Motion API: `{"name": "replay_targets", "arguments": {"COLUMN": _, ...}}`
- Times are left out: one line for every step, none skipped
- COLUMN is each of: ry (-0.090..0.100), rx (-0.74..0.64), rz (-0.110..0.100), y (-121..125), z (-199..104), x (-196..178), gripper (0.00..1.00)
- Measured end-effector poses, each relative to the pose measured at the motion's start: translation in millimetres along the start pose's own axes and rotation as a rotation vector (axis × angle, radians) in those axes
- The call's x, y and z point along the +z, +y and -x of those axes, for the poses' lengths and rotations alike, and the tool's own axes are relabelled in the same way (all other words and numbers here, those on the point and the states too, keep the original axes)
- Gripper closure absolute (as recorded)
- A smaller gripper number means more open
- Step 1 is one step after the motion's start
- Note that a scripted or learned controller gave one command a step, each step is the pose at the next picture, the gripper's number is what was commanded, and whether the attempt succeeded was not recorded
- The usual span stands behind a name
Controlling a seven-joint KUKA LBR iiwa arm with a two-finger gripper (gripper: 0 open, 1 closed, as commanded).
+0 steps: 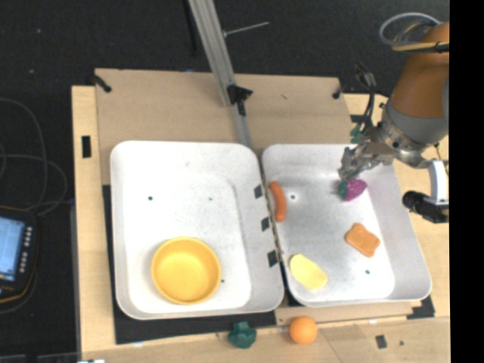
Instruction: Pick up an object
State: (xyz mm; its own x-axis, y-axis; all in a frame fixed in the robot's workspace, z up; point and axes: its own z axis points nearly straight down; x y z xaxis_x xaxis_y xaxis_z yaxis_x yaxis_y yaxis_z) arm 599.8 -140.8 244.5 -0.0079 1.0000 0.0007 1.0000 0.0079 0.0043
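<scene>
Right bin [393, 278], glossy white: 1 lumpy purple object [353, 190] near the far edge, directly beneath the gripper [349, 174]; whether it is pinched cannot be told. Also 1 orange sausage shape [278, 201] at the left wall, 1 orange block [362, 240], 1 pale yellow slab [308, 271] near the front edge; left bin [181, 165] carries 1 round yellow bowl [186, 270].

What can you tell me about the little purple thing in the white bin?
The purple thing is small, rounded and magenta, with a bit of green on its left side, like a toy fruit or vegetable. It lies in the right bin, near the far right part. The gripper is right over it, at its top edge. Whether it is gripped cannot be told.
</scene>
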Motion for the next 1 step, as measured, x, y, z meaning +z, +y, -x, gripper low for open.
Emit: {"name": "replay_targets", "arguments": {"ry": 0.000, "rx": 0.001, "rz": -0.003, "y": 2.9, "z": -58.3, "x": 8.4, "gripper": 1.00}}
